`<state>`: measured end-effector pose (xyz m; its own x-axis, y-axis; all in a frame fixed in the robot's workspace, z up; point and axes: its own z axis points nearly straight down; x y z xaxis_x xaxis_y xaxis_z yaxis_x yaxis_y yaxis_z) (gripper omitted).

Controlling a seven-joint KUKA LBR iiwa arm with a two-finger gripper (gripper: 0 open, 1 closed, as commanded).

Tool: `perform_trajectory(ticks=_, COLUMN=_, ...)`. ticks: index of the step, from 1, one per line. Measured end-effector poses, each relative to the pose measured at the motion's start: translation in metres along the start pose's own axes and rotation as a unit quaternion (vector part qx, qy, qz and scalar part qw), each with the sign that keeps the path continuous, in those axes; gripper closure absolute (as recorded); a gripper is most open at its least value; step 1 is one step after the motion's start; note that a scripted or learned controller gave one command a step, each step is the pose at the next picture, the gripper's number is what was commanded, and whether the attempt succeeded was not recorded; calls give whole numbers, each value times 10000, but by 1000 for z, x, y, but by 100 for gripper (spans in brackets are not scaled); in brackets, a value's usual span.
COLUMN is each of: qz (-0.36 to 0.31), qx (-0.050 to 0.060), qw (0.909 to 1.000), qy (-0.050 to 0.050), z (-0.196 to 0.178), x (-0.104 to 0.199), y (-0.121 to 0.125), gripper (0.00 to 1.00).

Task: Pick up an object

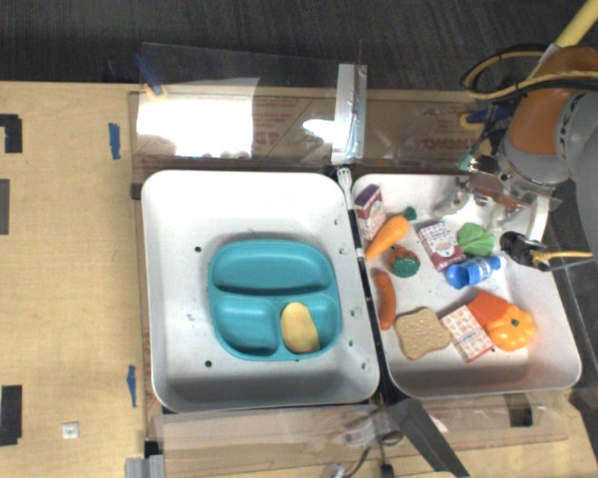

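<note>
over the far right corner of the right bin (563, 366) we find the tool (483, 189), hanging below the grey arm (578, 127) with its orange band, just above the bin's upper edge. how far the tool stands open we cannot tell from this slant, and we see nothing held in it.

closest to the tool lie a green toy (475, 237) and a small printed carton (439, 243), just beside each other, with a blue bottle (471, 270) touching the green toy's lower side. a little further left sit an orange carrot (388, 237), tilted, a small milk carton (368, 208) against the bin's left wall, and a red and green piece (404, 262) under the carrot's tip. nearer the front of the bin we see a sausage (385, 299) along the left wall, a slice of bread (422, 333), a second printed carton (467, 333) and an orange pepper (500, 321) crowding each other.

across the divide, the left bin (169, 267) carries a teal divided tray (269, 272) with a yellow potato (299, 327) in its lower right compartment, well apart from the tool.

we judge this the approach step: no thing is chosen or gripped yet. the next move, as we read it, calls for settling on one target, most likely the green toy or the carton near the tool, lining up over it and descending cleanly, since the neighbours lie so tight that a stray finger could shove them aside.
</note>
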<state>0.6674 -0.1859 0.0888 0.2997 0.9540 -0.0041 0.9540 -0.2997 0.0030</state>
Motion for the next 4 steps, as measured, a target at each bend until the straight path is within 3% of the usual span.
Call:
perform_trajectory(ticks=1, qz=-628, qx=-39, qw=9980, qy=21, z=-2, x=-11, y=-54, gripper=0)
perform_trajectory(ticks=2, qz=-617, qx=-68, qw=9981, qy=23, z=-13, x=-12, y=-52, gripper=100)
perform_trajectory(ticks=3, qz=-616, qx=-57, qw=9981, qy=24, z=-12, x=-12, y=-53, gripper=0)
perform_trajectory(ticks=4, qz=-838, qx=-21, qw=9965, qy=73, z=0, x=-42, y=-85, gripper=0)
